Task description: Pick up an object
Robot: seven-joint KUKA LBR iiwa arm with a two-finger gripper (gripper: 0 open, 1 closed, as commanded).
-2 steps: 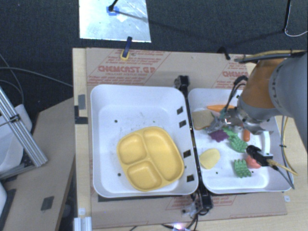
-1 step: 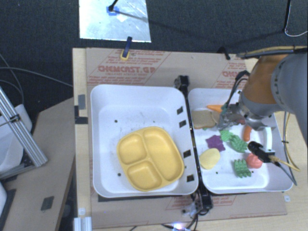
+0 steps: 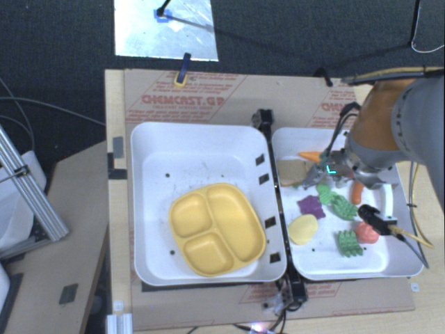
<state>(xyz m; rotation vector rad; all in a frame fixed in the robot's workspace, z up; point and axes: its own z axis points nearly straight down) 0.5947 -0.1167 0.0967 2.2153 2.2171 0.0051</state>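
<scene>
We see the arm [image 3: 417,113] reaching in from the right. Its grey body and orange band are bent over the far side of the right bin [image 3: 400,266], and the wrist is turned downward. The gripper [image 3: 323,178] sits low over the upper left part of that bin, among the small things lying there. We cannot tell whether it is released or clenched (the wrist housing covers its tip).

A tan piece [image 3: 292,170] and an orange carrot-shaped toy [image 3: 310,156] lie just beside the gripper. A leafy green toy [image 3: 336,202] lies just below it in the view, so close that we cannot say whether they touch. An orange stick [image 3: 357,192] lies beside the green toy, partly under the wrist. A purple toy [image 3: 310,206] sits near the green one, and a yellow lemon-shaped toy [image 3: 303,229] lies toward the near rim. A green ridged piece [image 3: 350,243] and a red ball [image 3: 368,234] lie together to its right. The left bin [image 3: 149,186] holds a yellow divided plate [image 3: 217,227].
</scene>
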